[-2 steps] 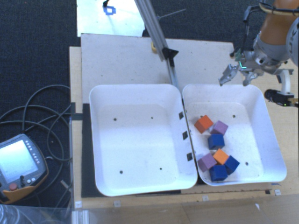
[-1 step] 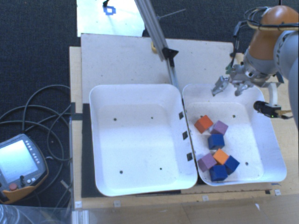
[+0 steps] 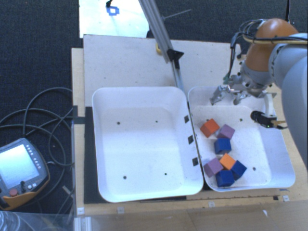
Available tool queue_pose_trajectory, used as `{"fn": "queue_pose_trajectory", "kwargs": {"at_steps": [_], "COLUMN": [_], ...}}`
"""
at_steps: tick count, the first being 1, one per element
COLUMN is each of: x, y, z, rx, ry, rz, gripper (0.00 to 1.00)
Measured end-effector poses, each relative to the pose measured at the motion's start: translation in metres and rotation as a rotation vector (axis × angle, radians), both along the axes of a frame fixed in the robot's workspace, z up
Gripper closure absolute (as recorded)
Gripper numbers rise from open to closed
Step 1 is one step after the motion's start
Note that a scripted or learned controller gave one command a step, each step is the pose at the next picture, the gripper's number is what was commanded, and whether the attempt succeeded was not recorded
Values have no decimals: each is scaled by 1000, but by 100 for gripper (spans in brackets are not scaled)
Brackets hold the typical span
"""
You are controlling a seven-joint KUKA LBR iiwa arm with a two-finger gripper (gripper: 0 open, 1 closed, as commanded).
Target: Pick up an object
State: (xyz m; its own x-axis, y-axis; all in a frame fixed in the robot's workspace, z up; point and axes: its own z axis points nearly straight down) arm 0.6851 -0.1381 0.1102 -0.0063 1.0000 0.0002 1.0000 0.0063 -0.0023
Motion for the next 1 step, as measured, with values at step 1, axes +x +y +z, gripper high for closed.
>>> {"fn": "queue_pose_trajectory", "kwargs": {"at_steps": [1], "x": [0], "y": [0], "z": [-19], "rx": [-1], "ry": [-1], "rz": [-1], "gripper": [0]}}
